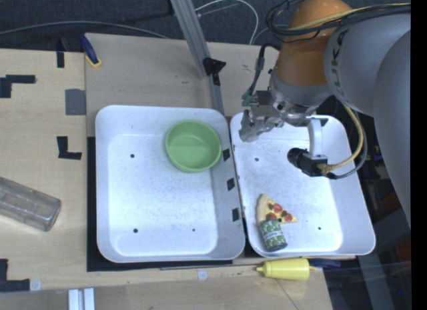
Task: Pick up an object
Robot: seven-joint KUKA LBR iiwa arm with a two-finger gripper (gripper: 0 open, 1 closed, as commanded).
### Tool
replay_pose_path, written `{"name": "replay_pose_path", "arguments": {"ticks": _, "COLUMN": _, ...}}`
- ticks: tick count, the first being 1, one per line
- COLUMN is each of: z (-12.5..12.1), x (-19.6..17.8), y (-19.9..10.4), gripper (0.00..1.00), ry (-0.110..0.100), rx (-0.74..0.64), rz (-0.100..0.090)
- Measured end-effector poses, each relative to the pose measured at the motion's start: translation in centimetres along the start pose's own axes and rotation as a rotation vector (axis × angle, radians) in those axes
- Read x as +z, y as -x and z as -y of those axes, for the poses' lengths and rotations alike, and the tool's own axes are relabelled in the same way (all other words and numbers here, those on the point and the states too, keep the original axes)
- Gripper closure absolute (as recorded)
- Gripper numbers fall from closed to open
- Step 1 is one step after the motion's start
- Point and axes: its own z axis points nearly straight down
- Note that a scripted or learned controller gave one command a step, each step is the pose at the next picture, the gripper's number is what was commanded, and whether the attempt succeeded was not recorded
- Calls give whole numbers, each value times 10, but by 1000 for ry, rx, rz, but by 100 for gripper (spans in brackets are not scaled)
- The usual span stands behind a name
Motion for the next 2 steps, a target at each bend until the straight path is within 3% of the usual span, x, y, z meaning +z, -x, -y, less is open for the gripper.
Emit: {"name": "replay_pose_path", "arguments": {"ticks": 2, "z": 57, "x": 17, "y": -99, "gripper": 100, "ry": -2, "rx": -1, "rz": 1}}
